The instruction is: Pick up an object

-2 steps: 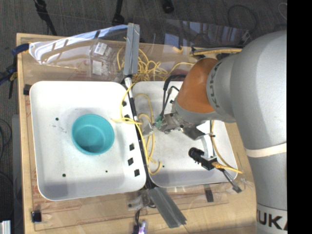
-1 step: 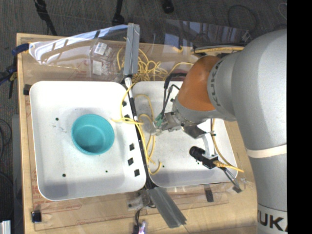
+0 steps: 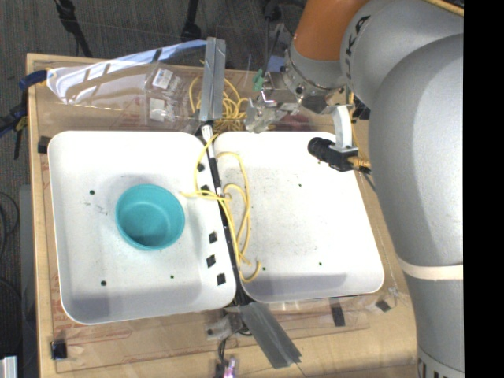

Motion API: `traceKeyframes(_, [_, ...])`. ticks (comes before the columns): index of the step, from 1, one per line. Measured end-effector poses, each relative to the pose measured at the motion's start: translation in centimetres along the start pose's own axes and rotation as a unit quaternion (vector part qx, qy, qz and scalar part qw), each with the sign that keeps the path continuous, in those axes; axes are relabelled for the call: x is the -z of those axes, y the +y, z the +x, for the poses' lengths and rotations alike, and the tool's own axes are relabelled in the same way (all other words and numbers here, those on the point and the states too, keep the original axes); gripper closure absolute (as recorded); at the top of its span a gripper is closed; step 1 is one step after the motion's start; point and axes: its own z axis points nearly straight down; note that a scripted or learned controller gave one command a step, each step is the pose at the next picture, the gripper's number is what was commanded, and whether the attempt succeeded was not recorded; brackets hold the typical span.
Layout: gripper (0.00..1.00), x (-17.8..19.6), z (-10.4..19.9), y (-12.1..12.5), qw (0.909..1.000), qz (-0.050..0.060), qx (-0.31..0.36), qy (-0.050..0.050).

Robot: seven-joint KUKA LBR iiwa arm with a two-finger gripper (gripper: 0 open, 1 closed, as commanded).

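A teal bowl (image 3: 150,216) sits upright in the left white bin (image 3: 79,290), a little left of that bin's middle. The gripper (image 3: 261,116) hangs over the back edge of the right white bin (image 3: 315,235), near its back left corner, far from the bowl. Nothing shows between its fingers. The grey arm with its orange band comes in from the upper right and covers the right side of the bench.
Loops of yellow cable (image 3: 234,203) lie along the divide between the two bins and over the right bin's left side. A clear plastic sheet (image 3: 118,85) lies behind the left bin. A grey bar (image 3: 211,77) stands at the back between the bins.
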Motion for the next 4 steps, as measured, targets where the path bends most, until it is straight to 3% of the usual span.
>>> traceKeyframes(1, [1.00,-3.4,1.6,-2.6,0.9924,0.003,-0.123,0.000])
traceKeyframes(2, [0.00,-3.4,1.6,-2.6,0.9924,0.003,-0.123,0.000])
traceKeyframes(3, [0.00,-9.9,-1.8,-6.8,0.9996,0.002,-0.029,0.001])
traceKeyframes(4, [0.00,-16.8,-3.5,-6.5,1.0000,-0.002,0.006,-0.007])
